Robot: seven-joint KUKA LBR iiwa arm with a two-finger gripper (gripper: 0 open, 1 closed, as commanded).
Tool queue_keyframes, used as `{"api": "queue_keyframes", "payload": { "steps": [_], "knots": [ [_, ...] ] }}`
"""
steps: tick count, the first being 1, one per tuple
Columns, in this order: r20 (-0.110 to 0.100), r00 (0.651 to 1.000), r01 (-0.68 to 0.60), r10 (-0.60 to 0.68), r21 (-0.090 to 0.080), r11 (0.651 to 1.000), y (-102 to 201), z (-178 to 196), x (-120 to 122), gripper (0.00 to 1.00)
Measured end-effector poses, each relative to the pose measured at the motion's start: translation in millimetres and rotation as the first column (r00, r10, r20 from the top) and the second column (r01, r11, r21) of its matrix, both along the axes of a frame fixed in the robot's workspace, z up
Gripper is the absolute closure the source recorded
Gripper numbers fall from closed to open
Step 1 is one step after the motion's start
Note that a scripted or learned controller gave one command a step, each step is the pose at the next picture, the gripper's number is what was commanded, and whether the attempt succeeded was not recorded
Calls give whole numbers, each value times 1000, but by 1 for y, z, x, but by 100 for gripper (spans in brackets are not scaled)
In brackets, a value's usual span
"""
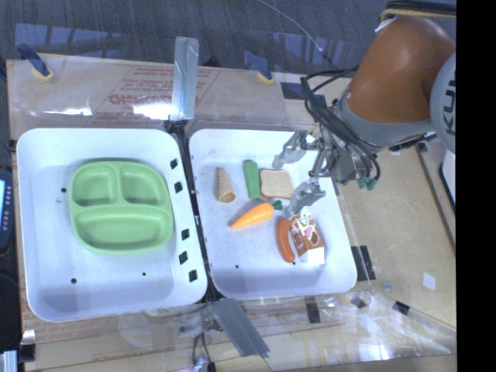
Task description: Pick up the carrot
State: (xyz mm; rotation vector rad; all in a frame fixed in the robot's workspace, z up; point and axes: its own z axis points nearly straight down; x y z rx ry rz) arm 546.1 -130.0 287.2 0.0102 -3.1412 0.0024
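The orange carrot [253, 216] lies on its side in the middle of the right bin [232, 273], tip pointing to the lower left. My gripper [296, 173] hangs over the bin's right part, up and to the right of the carrot. It is open: one finger [284, 153] sits above the toast slice, the other finger [304, 196] is just right of the carrot's thick end. Nothing is held between them.
In the right bin also lie an ice-cream cone [225, 184], a green pickle [251, 178], a toast slice [275, 183], a sausage [285, 240] and a small carton [307, 235]. A green divided plate [121, 205] rests in the left bin [46, 285].
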Motion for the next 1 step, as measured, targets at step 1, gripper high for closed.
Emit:
{"api": "queue_keyframes", "payload": {
  "steps": [1],
  "knots": [
    [-5,924,-382,382,6,924,8,-153,30,0]
  ]
}}
